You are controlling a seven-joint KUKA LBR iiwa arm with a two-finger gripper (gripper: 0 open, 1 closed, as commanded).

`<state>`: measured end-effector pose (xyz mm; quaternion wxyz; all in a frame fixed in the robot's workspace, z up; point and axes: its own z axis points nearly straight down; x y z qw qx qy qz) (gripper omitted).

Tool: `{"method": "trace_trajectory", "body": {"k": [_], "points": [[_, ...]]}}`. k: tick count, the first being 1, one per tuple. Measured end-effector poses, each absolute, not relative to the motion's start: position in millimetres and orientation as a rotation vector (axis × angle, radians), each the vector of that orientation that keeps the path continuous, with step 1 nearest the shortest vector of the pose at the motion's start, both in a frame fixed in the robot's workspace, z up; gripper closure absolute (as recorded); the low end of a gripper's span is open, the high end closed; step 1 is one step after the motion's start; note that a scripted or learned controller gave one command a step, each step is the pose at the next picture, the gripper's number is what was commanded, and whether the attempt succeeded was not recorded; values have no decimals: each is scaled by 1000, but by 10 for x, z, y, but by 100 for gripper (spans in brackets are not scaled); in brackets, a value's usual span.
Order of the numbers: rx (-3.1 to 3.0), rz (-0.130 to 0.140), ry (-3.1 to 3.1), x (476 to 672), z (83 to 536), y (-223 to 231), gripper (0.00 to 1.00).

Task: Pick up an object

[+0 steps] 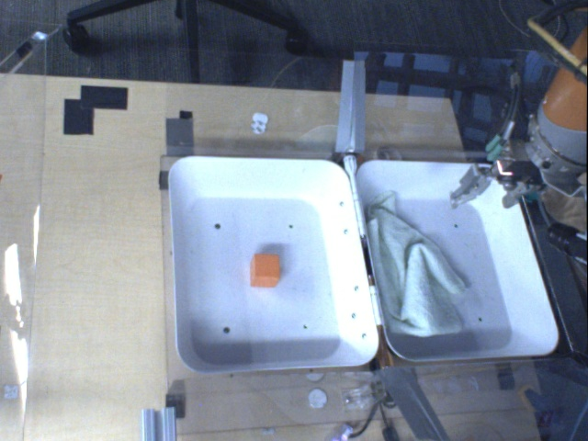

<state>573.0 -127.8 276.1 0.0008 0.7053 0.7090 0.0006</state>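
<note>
while hanging open and holding nothing at the right bin's (524,333) top right corner, claw (487,186) not yet down; next, drop onto towel (415,278) and squeeze.

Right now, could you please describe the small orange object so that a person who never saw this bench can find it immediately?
Look at the two white bins side by side and take the left bin. A little below its middle lies the orange cube, alone on the white floor. It is small, blocky and bright, while the other bin holds a pale crumpled cloth.
</note>
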Motion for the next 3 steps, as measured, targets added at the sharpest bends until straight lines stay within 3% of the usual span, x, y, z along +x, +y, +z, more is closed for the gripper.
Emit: {"method": "trace_trajectory", "body": {"k": [1, 2, 3], "points": [[2029, 3, 2396, 6146, 1738, -1278, 0], [1976, 6, 2434, 6714, 906, -1527, 0], [1967, 11, 2429, 6737, 1028, -1527, 100]]}}
